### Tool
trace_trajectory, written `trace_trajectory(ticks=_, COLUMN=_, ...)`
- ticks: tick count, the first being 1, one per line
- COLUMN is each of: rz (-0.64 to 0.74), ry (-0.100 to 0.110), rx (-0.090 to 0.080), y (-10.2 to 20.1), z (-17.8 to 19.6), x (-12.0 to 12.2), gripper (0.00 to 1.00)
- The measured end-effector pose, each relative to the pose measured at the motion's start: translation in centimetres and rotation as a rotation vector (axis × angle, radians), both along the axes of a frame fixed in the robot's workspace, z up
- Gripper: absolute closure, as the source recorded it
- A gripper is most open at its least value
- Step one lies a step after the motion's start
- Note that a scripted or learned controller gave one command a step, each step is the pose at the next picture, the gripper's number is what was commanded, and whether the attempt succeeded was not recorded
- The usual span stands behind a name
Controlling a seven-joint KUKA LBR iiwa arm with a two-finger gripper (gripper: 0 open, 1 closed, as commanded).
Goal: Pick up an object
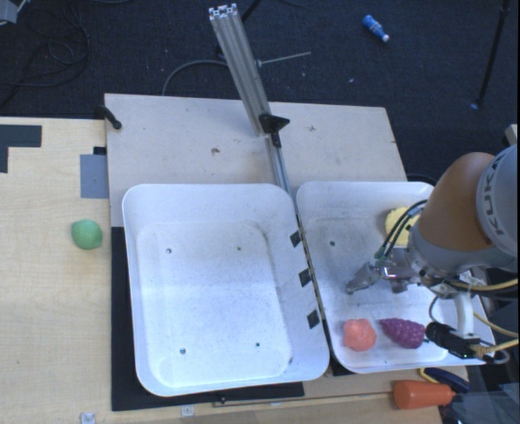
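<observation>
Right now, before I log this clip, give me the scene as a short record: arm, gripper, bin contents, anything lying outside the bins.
arm: reaches in from the right over the right bin
gripper: low over the right bin's middle, nothing visible between its fingers
right bin contents: orange-pink object and purple bumpy object near the front edge, yellow object partly hidden by the arm
left bin: white, with small dark specks
outside the bins: green ball on the wooden surface to the left, orange object at the front right
task status: no object picked up yet

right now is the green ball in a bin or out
Out: the green ball lies on the wooden benchtop, left of the left bin.
</observation>
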State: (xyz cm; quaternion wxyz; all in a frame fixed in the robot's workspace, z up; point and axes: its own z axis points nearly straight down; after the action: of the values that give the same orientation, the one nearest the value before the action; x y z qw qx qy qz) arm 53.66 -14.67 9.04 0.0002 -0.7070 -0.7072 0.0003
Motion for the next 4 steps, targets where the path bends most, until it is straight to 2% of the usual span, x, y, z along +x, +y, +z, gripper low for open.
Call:
trace_trajectory(ticks=1, rz=-0.002, ry=-0.004, rx=0.0, y=-0.1, z=1.3, x=0.1, gripper=1.0)
trace_trajectory(ticks=3, rz=-0.001, ry=-0.005, rx=-0.001, y=0.7, z=12.9, x=0.2, gripper=1.0)
trace_trajectory(ticks=4, rz=-0.001, ry=-0.001, rx=0.0, y=0.6, z=13.5, x=0.2, gripper=1.0)
